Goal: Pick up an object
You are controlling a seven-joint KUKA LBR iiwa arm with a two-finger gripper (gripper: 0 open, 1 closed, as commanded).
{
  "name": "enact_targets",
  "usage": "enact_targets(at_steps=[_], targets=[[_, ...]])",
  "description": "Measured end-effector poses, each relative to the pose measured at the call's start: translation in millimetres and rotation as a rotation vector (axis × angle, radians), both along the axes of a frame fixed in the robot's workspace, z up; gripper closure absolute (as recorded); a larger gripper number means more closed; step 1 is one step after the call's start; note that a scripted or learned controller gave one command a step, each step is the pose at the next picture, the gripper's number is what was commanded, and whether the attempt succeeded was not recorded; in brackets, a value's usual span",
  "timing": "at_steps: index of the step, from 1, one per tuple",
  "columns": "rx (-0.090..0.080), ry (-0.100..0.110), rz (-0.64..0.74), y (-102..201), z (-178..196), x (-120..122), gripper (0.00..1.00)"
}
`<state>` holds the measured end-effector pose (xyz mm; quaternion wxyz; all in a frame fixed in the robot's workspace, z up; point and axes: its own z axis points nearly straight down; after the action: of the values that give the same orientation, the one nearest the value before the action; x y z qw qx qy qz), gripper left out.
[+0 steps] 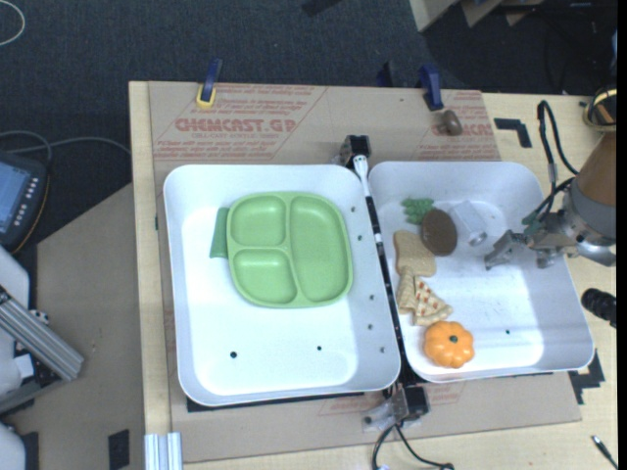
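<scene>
The right bin (558,346) holds an orange toy pumpkin (449,344) near its front. A pizza-like wedge (423,300) and a tan bread slice (413,252) lie behind the pumpkin. Farther back are a brown round piece (439,231), a green leafy bit (418,208) and a pale translucent item (477,221). My gripper (519,254) hangs over the bin's right half, just right of the translucent item. Its fingers are spread open with nothing between them. The pumpkin lies well to its front left.
The left bin (196,331) carries a green divided plate (290,248) on a green mat. A black divider strip (377,262) runs between the bins. Clamps and cables sit on the bench's back and right edges. The arm (598,199) enters from the right.
</scene>
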<state>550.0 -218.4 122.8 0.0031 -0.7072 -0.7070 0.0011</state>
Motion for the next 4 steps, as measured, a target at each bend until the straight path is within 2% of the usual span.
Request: enact_targets(at_steps=[1,2,3,4], targets=[[0.006,-0.002,0.003,4.1,-39.7,0.9,0.0],[0.0,-0.005,0.002,2.0,-27.7,1.0,1.0],[-0.006,-0.013,0.001,6.6,31.4,-4.8,1.0],[-0.006,-0.014,0.002,12.1,94.0,0.1,1.0]])
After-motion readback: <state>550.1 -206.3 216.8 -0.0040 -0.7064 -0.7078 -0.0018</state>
